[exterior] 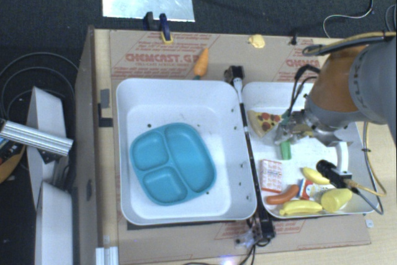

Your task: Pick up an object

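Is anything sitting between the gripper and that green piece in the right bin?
Nothing visible does. The gripper is directly above the green piece; the pizza slice lies to the left, clear of the path.

Bench: brown board with red print, seen at a slant, dark floor around it.
Left bin: shallow, white, rests on the bench, touching the right bin along their shared edge.
Right bin: shallow, white, on the bench's right half, partly covered by the arm.
Orange carrot-shaped item: lies on bare board just behind the left bin.
Pale yellow lump: on the board near the back edge.
Blue clamp: at the back edge, left of centre.
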Action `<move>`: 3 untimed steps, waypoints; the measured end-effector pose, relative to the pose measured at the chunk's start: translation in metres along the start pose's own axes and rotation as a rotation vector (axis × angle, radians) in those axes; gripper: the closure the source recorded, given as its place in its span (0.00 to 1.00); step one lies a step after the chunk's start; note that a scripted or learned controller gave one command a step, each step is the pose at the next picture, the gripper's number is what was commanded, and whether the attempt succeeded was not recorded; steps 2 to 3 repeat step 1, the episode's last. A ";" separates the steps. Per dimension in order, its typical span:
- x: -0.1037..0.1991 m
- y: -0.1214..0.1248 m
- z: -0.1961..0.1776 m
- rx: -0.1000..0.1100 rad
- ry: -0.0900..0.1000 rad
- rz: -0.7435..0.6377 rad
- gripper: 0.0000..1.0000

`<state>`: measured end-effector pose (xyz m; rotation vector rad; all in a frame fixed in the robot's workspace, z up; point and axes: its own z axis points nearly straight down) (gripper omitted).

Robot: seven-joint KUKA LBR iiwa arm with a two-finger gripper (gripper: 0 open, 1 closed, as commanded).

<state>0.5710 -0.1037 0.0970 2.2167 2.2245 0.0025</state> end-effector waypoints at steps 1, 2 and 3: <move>0.088 -0.036 -0.092 -0.004 0.004 -0.008 1.00; 0.088 -0.036 -0.092 -0.004 0.004 -0.008 1.00; 0.088 -0.036 -0.092 -0.004 0.004 -0.008 1.00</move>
